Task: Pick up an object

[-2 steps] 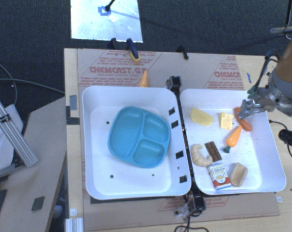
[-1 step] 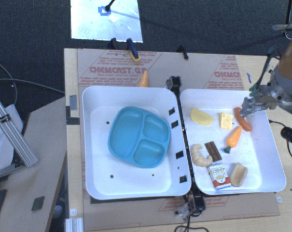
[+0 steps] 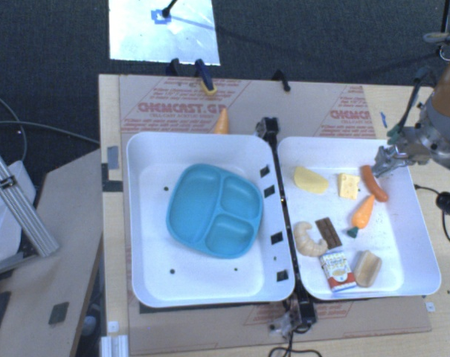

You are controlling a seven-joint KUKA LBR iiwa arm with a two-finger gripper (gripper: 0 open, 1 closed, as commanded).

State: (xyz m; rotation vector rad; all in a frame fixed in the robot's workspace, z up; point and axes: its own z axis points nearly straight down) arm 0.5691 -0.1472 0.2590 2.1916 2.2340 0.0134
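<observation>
The right bin (image 3: 425, 251) holds several toy foods: a yellow wedge (image 3: 310, 179), a cheese block (image 3: 348, 186), a red sausage (image 3: 374, 184), an orange carrot (image 3: 362, 213), a brown chocolate bar (image 3: 328, 233), a pale shrimp (image 3: 307, 239), a small red-and-white carton (image 3: 338, 271) and a bread piece (image 3: 367, 268). My gripper (image 3: 384, 159) hangs at the bin's far right corner, just above the sausage's upper end. Nothing hangs from it.
In the left bin (image 3: 146, 199) lies a blue divided plate (image 3: 215, 209). A black divider (image 3: 278, 199) joins the two bins. An orange piece (image 3: 222, 121) lies on the cardboard behind the left bin. Cables run along the right edge.
</observation>
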